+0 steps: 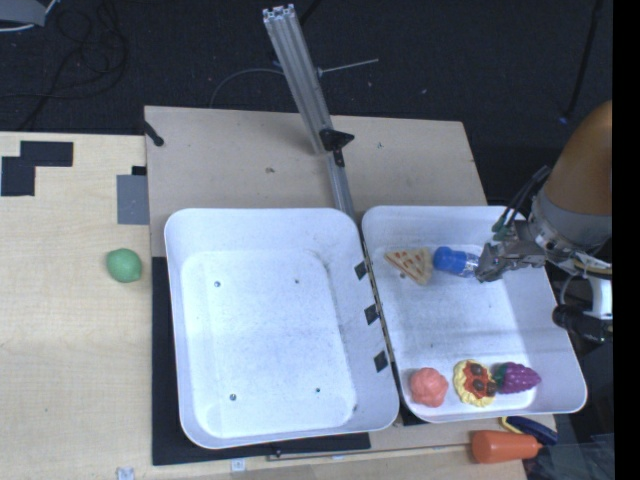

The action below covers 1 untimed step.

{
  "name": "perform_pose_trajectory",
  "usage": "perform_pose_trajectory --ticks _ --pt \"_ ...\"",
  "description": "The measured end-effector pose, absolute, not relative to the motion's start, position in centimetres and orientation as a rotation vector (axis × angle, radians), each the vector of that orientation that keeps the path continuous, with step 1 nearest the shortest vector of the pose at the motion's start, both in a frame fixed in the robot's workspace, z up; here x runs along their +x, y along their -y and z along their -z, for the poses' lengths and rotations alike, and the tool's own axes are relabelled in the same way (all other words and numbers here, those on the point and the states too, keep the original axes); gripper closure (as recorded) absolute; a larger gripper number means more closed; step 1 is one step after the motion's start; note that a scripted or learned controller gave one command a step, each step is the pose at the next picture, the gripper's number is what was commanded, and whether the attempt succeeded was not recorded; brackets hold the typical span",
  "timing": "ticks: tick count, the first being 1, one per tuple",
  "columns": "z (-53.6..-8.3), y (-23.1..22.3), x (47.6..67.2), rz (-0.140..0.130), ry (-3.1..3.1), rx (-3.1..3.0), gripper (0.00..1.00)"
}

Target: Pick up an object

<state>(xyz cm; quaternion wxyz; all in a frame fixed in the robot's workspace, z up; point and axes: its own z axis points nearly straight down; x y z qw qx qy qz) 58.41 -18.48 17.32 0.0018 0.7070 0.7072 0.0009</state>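
Observation:
In the right bin [530, 313] lie a tan waffle-like wedge [409, 264], a blue cylinder [451, 260], a pink ball [429, 386], a yellow and red toy [473, 382] and purple grapes [516, 376]. My gripper [489, 267] reaches in from the right and sits low over the bin's upper part, its tip just right of the blue cylinder and close to touching it. Nothing shows between its tips.
The left bin [190, 258] stands beside the right one. A green ball [124, 265] lies on the bench to the left. An orange carrot-like toy [503, 446] lies in front of the right bin. A metal rail [305, 73] slants at the back.

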Motion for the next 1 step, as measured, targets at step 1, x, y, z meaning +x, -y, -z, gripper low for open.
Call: perform_pose_trajectory --ticks 1 --pt "-22.56 18.53 58.49 -0.004 -2.219 2.219 1.0"
